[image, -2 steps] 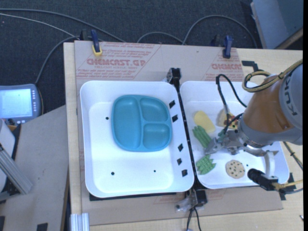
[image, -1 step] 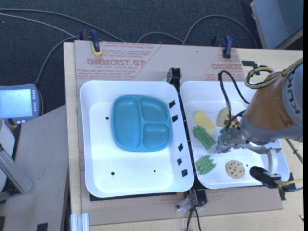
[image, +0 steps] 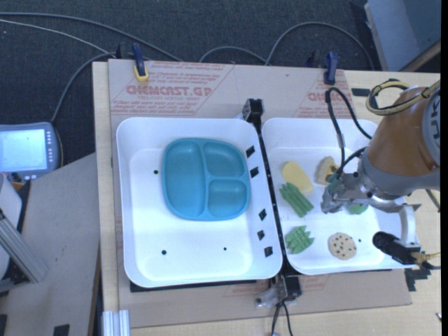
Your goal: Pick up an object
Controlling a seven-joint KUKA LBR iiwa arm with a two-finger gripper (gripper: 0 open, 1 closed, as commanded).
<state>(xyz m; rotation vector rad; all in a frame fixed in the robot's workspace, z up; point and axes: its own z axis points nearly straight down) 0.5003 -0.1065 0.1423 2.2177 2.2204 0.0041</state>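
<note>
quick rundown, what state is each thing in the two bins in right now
blue divided plate: flat in the left bin, compartments hold nothing
yellow piece: loose in the right bin
long green piece: lying just below the yellow piece
small green piece: lying loose near the front
cookie: flat near the front wall
tan piece: partly hidden by the arm
hand: low in the right bin, grip unclear

two bins sit side by side on the counter. left bin holds a divided tray, toward its back and right. right bin holds the small items: a wedge at back left, a bean pod just in front of it, a leafy piece nearer the front, a cookie to its right. the pincer hangs over the right bin's middle, arm coming in from the right.
</note>
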